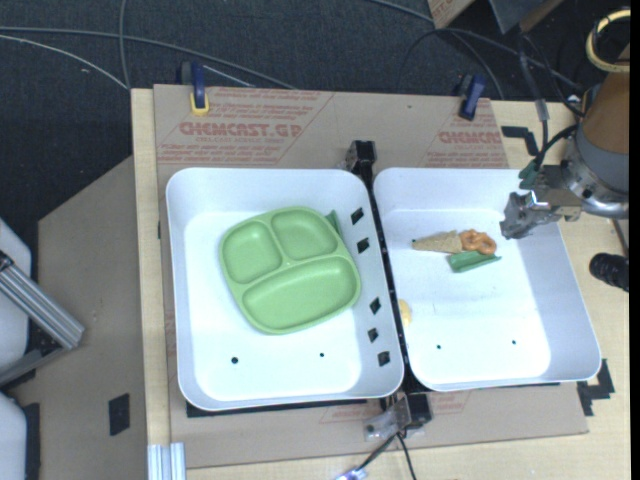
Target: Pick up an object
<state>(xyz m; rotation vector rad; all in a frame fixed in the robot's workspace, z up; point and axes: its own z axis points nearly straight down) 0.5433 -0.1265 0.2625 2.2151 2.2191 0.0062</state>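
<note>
While pincer (520, 218) hangs over right bin (560, 298), grip state unclear, touching nothing.

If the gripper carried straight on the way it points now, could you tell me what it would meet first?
Probably the orange toy, just left of the gripper in the right bin; height is unclear, so it might pass over it.

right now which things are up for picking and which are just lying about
For the job:
- pincer
- tan cone, orange piece and green piece in the right bin
- green divided plate in the left bin

Lying about:
- blue clamps
- cables
</note>
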